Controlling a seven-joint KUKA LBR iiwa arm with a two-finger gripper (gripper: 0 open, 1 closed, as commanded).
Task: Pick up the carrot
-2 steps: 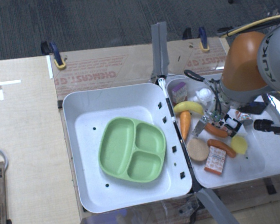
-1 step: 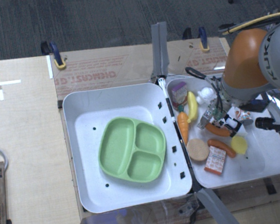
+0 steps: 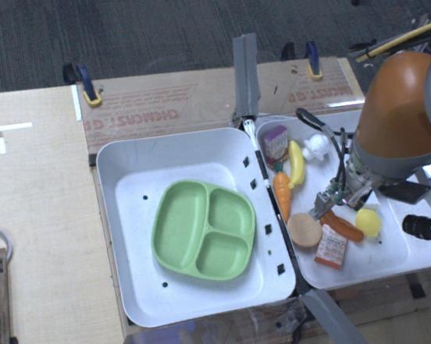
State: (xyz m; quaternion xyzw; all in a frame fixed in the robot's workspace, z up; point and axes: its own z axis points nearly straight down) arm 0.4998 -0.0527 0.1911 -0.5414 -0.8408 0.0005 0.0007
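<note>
Bench (image 3: 42,229) bearing left bin (image 3: 137,295) with green divided plate (image 3: 204,229); right bin (image 3: 392,258), arm's pincer (image 3: 331,197) low over it, grip state not discernible; carrot (image 3: 282,194) lying by that bin's left wall, beside banana (image 3: 296,163).

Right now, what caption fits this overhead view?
Robot gripper hovers over toy food in right bin, near the carrot; green plate in left bin.

Fixed overhead slant onto both bins (image 3: 119,219)
</note>
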